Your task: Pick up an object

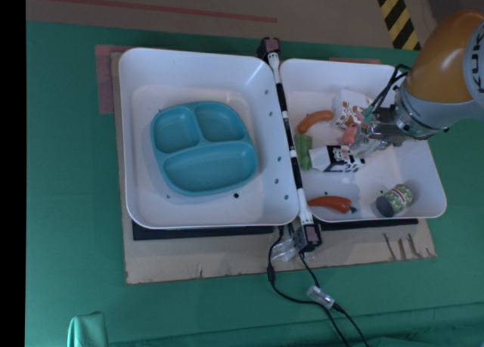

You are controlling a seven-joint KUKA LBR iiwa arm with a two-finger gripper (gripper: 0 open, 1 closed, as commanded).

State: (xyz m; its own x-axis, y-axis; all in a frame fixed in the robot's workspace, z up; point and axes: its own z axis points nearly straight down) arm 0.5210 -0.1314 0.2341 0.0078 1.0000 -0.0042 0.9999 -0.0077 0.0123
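My gripper point(364, 140) hangs low over the middle of the right bin point(423, 179), reaching in from the right. Just left of it and below lies a black-and-white carton point(336, 159) on its side. A white printed carton point(350, 108) stands just behind the gripper. An orange sausage point(314, 120) lies at the back left, a green piece point(303, 152) rests by the divider, a red sausage point(331, 203) lies near the front wall, and a small can point(395, 199) lies at the front right.
The left bin point(144, 81) holds a teal divided plate point(203, 147). A rail with black clamps point(289, 137) runs between the bins. Cables point(318, 296) trail on the green mat in front. The arm's orange band point(446, 58) looms over the right bin's back right corner.
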